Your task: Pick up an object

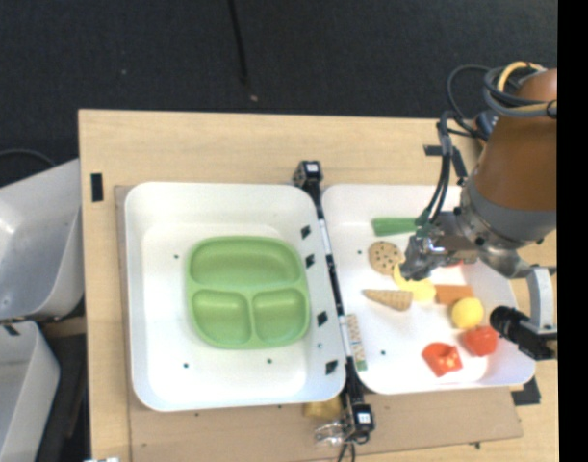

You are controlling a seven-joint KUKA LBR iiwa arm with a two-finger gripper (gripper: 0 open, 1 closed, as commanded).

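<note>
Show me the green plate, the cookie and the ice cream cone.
green plate [246, 261]: camera view, top compartment's floor.
cookie [382, 254]: camera view, its speckled face.
ice cream cone [389, 298]: camera view, middle of its tan body.

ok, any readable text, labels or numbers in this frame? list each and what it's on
None readable.
Strip on the divider between the white bins: it carries small marks, too blurred to read.
Green tray, cookie, cone, red pieces: no print visible.
</note>
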